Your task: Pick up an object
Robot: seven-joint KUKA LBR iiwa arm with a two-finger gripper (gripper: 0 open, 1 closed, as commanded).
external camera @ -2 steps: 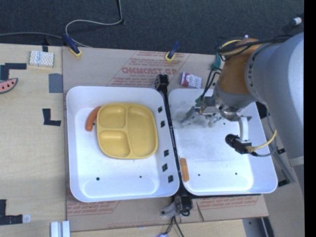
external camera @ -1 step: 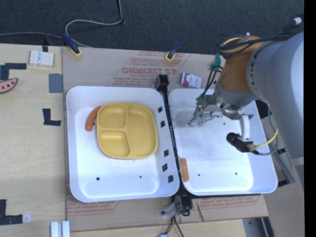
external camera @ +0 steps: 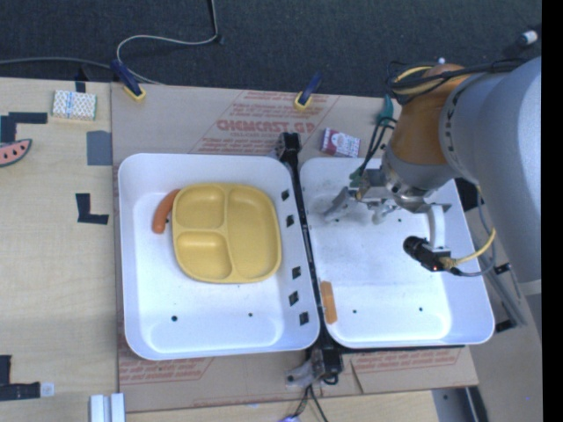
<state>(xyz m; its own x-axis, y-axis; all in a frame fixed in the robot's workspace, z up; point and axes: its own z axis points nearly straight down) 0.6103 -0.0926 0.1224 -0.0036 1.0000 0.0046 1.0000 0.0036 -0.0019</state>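
My gripper (external camera: 358, 210) hangs over the upper left part of the right bin (external camera: 400, 319), and it is open, with nothing between the two grey fingers. A small orange piece (external camera: 327, 301) lies against that bin's left wall near the front, well below the gripper. In the left bin (external camera: 211, 332) rests a yellow divided plate (external camera: 227, 232). An orange sausage-shaped toy (external camera: 162, 212) lies along the plate's left rim.
A small red and white packet (external camera: 339, 142) lies on the cardboard just behind the right bin. Yellow and blue clamps (external camera: 308, 98) hold the cardboard's far edge. A black divider with clips (external camera: 297, 236) runs between the bins. The grey arm (external camera: 501, 165) covers the right bin's upper right.
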